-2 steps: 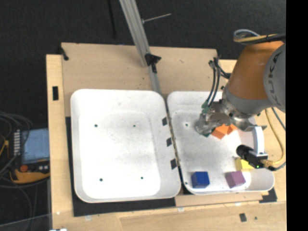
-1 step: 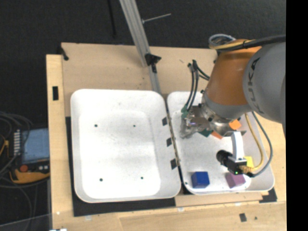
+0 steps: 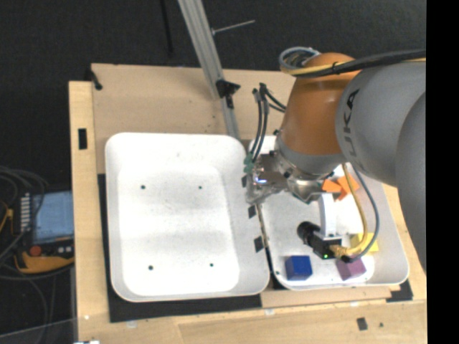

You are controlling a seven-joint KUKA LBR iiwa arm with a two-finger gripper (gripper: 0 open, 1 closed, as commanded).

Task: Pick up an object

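Looming in from the right of the camera view, the grey arm (image 3: 391,120) and its orange band (image 3: 315,113) cover the upper half of the right bin (image 3: 393,272), so most of that bin's floor is hidden. The gripper (image 3: 295,188) sits low under the wrist, over the right bin's near-left part. It is so buried among metal fittings and hoses that I cannot tell whether it is spread, pressed together or pinching anything.

Three things lie in the right bin. A blue cube (image 3: 298,266), matte and square-edged, rests near the front rim. A purple block (image 3: 351,269) lies to its right, partly covered by a cable. An orange piece (image 3: 338,186) peeks out under the wrist, its shape cut off by the arm.

The left bin (image 3: 115,213) is smooth white plastic with rounded corners and four small dark dots on its floor. Both bins rest on a pale wooden bench (image 3: 143,99). A ribbed metal pole (image 3: 204,38) slants up from between the bins. Off the bench at the left lies a handset (image 3: 46,228) with a blue screen, blurred, among dark cables.
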